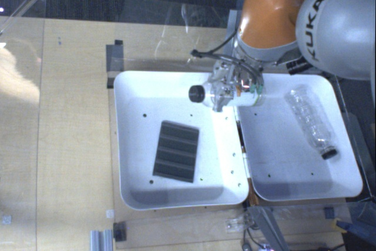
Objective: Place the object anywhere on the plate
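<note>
A dark ribbed rectangular plate (176, 151) lies flat in the left bin (135, 126), a little below its middle. A clear plastic bottle (308, 116) with a black cap lies on its side in the right bin (282, 161), near the right wall, cap toward the front. My gripper (220, 97) hangs over the back end of the ridge where the two bins meet. It is up and to the right of the plate and well to the left of the bottle. A small black round part (195, 93) sticks out on its left side.
The orange and grey wrist (276, 6) looms over the back edge of the right bin. Cables (214, 51) run along the wrist. Wooden bench (59, 126) spreads to the left of the bins, with a clear sheet at the far left.
</note>
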Tool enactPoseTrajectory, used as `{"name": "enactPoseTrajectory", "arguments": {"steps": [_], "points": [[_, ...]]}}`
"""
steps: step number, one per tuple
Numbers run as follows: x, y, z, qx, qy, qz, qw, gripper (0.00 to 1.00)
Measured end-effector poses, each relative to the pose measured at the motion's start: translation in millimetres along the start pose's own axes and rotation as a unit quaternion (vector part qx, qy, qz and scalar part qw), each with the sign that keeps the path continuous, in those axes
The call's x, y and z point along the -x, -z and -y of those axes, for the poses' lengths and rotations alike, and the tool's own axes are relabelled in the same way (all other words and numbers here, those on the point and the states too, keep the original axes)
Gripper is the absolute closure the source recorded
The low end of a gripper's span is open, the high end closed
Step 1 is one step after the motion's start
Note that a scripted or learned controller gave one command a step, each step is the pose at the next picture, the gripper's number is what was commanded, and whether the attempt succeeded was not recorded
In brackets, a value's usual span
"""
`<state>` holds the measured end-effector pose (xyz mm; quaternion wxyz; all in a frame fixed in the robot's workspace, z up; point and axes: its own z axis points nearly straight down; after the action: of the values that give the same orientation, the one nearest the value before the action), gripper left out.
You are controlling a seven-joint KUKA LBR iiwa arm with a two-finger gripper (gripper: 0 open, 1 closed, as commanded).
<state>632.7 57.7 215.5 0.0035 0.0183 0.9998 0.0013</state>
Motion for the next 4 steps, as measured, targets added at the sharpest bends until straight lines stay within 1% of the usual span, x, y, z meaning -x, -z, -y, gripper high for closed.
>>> {"name": "enactPoseTrajectory", "arguments": {"steps": [1,2,3,4], "points": [[24.6,34.6,29.6,0.000,0.139,0.002,0.9903,1.00],[-30.3,19.7,18.3,0.000,0.254,0.000,0.9672,1.00],[18.3,30.3,42.7,0.000,0.352,0.002,0.9361,1.00],[19.6,4.7,21.8,0.001,0.228,0.000,0.9737,1.00]]}}
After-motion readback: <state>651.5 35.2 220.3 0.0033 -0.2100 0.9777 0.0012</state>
